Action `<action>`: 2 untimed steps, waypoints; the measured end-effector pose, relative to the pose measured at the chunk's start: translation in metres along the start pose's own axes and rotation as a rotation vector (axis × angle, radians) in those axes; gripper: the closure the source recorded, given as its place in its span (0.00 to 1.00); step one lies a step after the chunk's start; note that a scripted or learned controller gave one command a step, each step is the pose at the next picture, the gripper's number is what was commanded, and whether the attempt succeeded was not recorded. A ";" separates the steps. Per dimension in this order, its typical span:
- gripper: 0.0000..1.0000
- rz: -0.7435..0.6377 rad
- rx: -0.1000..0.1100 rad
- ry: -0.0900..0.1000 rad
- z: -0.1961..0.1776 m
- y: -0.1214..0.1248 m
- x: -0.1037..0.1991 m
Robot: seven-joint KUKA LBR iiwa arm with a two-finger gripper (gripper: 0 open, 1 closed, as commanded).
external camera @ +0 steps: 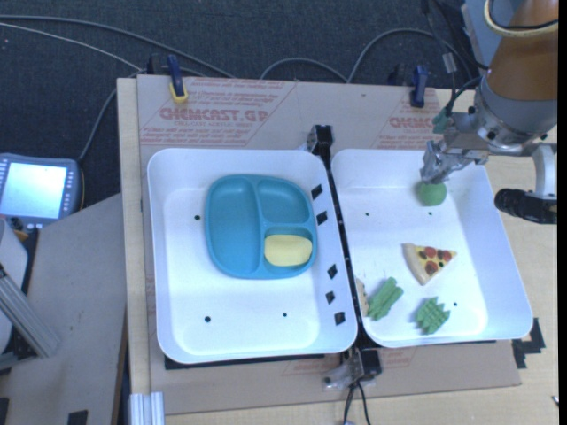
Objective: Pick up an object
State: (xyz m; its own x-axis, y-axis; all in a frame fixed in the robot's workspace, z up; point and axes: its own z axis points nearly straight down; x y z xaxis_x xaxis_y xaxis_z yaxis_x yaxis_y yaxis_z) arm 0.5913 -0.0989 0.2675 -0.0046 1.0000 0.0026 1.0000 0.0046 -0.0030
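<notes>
Two green toy pieces (384,298) (431,315) lie at the right bin's (505,264) front edge; left to right, a blue divided plate (257,224) carries a yellow item (288,250) in the left bin (177,255), a pizza slice (428,261) sits mid-right, and the gripper (440,171) touches a green ball (432,193); finger spread cannot be told.

Glossy plastic bins (177,264) (2, white); cardboard base (133,237).
</notes>
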 end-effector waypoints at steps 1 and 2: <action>1.00 0.000 0.001 0.000 0.017 -0.011 0.049; 1.00 0.000 0.000 0.000 0.013 -0.024 0.095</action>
State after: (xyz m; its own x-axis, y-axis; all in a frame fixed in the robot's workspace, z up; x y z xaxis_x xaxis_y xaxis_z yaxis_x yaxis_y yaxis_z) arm 0.5672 -0.0045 0.2543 -0.0049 1.0000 0.0025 1.0000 0.0049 -0.0033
